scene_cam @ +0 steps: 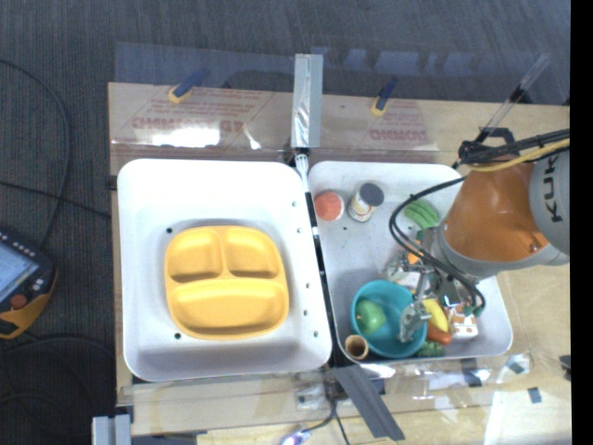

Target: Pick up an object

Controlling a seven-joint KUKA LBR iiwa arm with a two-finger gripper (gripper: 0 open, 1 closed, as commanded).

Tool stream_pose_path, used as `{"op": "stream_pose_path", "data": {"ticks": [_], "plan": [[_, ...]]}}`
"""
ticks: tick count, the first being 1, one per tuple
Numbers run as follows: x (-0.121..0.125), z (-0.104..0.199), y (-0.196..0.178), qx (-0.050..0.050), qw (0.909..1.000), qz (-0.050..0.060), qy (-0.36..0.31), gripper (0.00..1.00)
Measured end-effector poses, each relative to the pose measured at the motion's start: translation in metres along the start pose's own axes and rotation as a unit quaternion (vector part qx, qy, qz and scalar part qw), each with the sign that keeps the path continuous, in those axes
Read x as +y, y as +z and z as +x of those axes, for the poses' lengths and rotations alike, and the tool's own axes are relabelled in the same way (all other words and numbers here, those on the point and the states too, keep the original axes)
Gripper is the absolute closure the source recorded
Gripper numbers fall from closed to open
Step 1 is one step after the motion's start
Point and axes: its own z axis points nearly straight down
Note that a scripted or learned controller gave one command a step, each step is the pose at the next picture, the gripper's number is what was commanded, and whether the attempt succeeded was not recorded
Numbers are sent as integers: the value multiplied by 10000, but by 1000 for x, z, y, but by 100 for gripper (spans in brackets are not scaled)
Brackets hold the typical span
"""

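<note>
From my remote seat I see the grey arm with its orange band (496,213) reaching in from the right, over the right-hand shallow white bin (345,262). Its two-finger gripper (422,311) hangs low at the right rim of a teal plastic bowl (389,315) in the near part of that bin — whether it is open, closed or gripping anything I cannot tell, since cables and wrist hardware crowd the tool.

Inside the bowl lies a small green rounded piece (372,317). A tan cup-like cylinder (356,346) sits just beside the bowl at the bin's near edge. To the right of the bowl, near the gripper, there is a cluster of small red, orange and yellow items (445,327) that I can't separate. Towards the far wall I see an orange-red round object (328,205), a small jar with a dark grey lid (364,199) and a bright green ridged piece (422,215).

The left-hand white bin (148,188) holds a yellow plastic divided tray (225,279), lying flat.
</note>
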Motion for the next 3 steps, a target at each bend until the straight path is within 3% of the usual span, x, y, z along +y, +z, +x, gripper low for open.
{"op": "stream_pose_path", "data": {"ticks": [1, 2, 3], "plan": [[23, -88, 4, 32, 9998, -37, 176, 0], [-10, -22, 2, 59, 9998, -28, 185, 0], [8, -94, 4, 38, 9998, -35, 199, 0]]}}
